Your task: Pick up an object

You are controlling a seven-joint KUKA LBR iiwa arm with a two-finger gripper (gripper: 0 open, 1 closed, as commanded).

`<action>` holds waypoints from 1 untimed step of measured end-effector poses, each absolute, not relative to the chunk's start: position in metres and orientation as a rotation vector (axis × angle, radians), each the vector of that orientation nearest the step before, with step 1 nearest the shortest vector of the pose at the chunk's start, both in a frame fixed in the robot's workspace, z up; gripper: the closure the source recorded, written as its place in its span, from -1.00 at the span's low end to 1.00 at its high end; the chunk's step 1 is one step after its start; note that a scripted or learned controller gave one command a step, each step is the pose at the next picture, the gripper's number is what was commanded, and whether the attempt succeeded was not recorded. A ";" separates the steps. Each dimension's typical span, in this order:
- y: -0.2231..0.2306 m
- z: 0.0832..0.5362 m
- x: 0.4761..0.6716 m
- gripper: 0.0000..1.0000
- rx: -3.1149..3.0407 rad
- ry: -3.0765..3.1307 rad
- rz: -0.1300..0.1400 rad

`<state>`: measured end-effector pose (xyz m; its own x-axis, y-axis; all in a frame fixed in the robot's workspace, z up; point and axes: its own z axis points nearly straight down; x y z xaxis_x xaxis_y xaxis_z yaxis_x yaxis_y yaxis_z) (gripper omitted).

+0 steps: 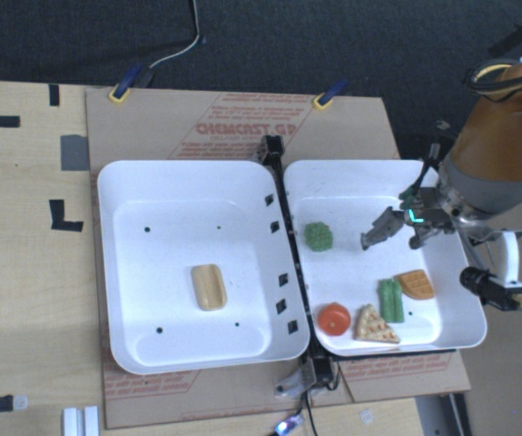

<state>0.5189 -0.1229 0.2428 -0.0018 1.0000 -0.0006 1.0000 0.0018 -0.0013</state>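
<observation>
A grey robot arm with an orange band reaches in from the right over the right-hand white bin (pixel 442 330). Its two-finger claw (pixel 397 230) hangs open and empty, fingers spread apart. The nearest object, a small round green bumpy toy like broccoli (pixel 319 236), sits to the claw's left, apart from it; being round, it has no clear long axis. Below the claw lie an upright green rectangular block (pixel 390 300), long axis running top to bottom, an orange ridged wedge (pixel 416 284), a red tomato (pixel 334 319) and a pizza slice (pixel 375 325).
</observation>
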 end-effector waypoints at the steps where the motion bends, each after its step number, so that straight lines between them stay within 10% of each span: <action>1: -0.122 0.253 0.519 1.00 -2.217 -2.225 0.002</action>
